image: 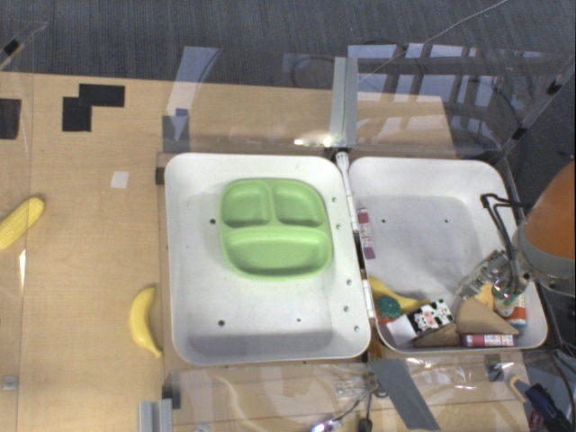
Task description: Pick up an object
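Observation:
My gripper (pixel 490 280) is low in the right bin (pixel 423 228), near its front right corner, with the arm's orange band (pixel 551 216) above it at the frame's right edge. Just under and around it lies a cluster of small objects: a brown wedge (pixel 477 317), a white box with dark print (pixel 433 316), a pink and white tube (pixel 487 339), and an orange and white bottle (pixel 514 310) partly hidden by the gripper. A yellow piece (pixel 396 293) and a teal ball (pixel 389 307) lie further left along the front wall.
The left bin (pixel 193 241) holds a green divided plate (pixel 274 227). On the wooden bench to the left lie two yellow bananas (pixel 144 320) (pixel 18 223). A small striped stick (pixel 364 228) lies by the divider between the bins.

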`<state>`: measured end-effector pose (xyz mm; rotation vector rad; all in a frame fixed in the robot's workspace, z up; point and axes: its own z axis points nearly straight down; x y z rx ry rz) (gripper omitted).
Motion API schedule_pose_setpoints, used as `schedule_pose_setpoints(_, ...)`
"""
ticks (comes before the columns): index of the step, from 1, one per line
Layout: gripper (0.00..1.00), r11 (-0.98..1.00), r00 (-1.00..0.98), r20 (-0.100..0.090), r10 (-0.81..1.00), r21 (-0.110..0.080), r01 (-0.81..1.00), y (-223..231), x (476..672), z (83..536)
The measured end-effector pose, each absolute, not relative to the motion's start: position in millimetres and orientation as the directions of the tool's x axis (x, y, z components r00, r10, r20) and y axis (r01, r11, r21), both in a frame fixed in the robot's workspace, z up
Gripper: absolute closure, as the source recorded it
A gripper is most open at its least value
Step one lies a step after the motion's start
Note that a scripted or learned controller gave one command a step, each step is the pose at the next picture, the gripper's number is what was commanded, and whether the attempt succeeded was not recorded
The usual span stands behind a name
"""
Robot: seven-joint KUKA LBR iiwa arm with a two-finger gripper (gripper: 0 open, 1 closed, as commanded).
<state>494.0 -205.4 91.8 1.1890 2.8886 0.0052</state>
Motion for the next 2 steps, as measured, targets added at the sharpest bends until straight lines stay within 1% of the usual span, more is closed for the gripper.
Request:
schedule_pose_setpoints(1, 1.00, 0.887, -0.887, -0.009, 0.461, 0.004, 0.461, -145, 555.1, 129)
schedule_pose_setpoints(2, 1.00, 0.732, -0.732, -0.013, 0.681, 0.012, 0.681, -87, 588.8, 91)
